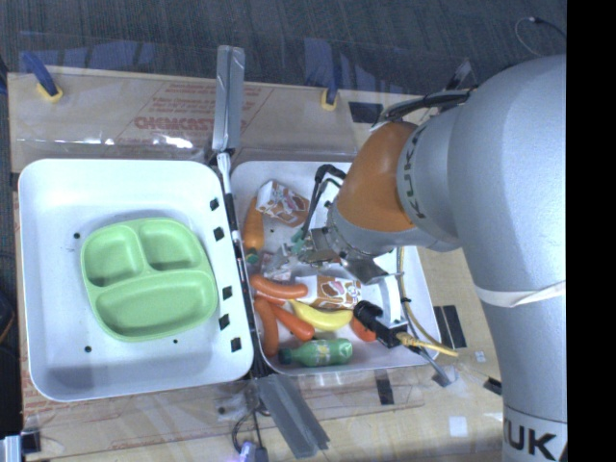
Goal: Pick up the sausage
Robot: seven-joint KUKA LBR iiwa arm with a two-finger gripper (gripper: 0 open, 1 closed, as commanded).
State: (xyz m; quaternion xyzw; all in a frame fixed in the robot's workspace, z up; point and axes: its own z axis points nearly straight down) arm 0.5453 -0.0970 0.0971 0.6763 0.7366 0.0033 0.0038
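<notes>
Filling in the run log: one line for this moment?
arm: over right bin | gripper: above sausage | plate: left bin

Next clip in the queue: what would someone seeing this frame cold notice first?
The big grey arm with its orange band dominates the right side, leaning over the right bin. That bin is crowded with toy food: a sausage, a yellow banana and a green bottle near its front edge. In the left bin sits a lone green divided plate.
</notes>
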